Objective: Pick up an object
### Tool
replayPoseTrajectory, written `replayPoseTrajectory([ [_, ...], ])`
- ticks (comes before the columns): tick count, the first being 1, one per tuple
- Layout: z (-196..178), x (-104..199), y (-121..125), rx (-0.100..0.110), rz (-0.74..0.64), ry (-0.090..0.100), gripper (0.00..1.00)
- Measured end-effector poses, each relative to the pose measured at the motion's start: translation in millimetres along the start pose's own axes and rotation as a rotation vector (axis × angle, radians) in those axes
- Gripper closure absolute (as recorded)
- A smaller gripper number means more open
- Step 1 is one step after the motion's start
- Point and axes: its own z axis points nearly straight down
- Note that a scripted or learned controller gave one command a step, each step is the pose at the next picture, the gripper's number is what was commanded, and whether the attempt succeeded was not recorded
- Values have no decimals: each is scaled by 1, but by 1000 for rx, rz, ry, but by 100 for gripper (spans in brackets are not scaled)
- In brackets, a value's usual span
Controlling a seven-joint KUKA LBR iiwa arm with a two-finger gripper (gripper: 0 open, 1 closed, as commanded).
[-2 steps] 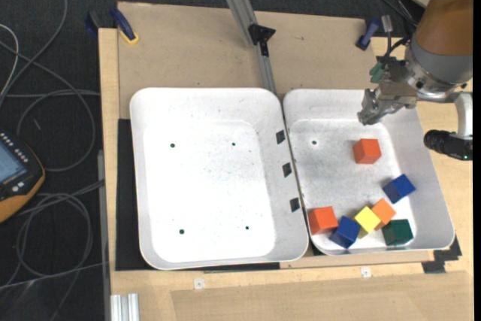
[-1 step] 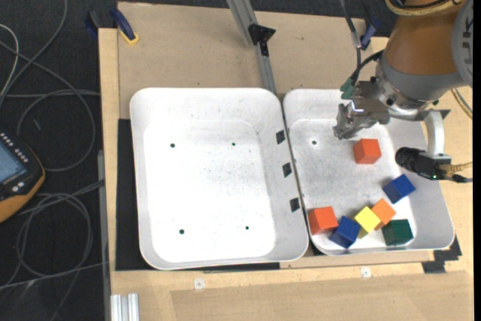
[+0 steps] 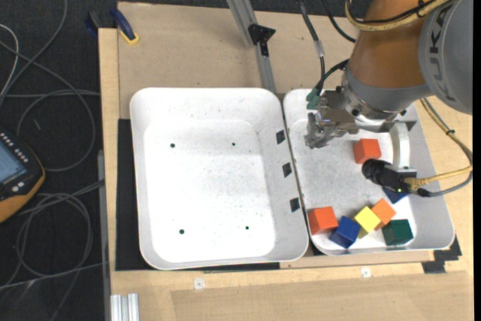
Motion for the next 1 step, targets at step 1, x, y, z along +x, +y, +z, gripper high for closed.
replayPoseTrajectory([
  [1,2,63,-11,0,0,0,100],
])
